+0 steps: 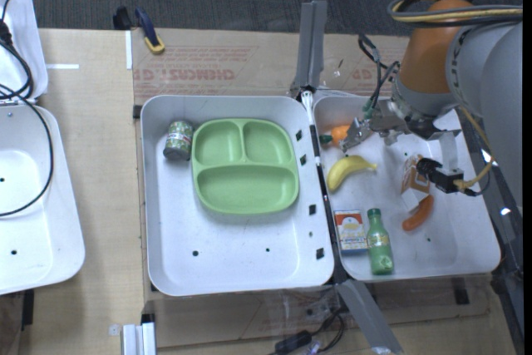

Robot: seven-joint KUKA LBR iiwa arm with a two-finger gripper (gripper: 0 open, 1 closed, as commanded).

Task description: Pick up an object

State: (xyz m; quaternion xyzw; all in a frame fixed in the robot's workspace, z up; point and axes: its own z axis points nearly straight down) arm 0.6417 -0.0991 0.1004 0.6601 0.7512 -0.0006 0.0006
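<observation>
The right bin (pixel 465 258) holds a yellow banana (pixel 349 171), a small orange piece (pixel 339 132), a green bottle (pixel 380 242) lying down, a red and white box (pixel 351 230), a reddish sausage (pixel 417 213) and a brown packet (pixel 413 176). My gripper (pixel 356 137) hangs low over the bin's far left part, just above the banana and right beside the orange piece. Nothing shows in its grasp. The grey arm with its orange band (pixel 432 54) reaches in from the right.
In the left bin (pixel 158 237) sit a green divided plate (pixel 244 165) and a small patterned can (pixel 178 140). A grey divider post (pixel 311 46) rises between the bins at the back. Black cables (pixel 453 179) trail over the right bin.
</observation>
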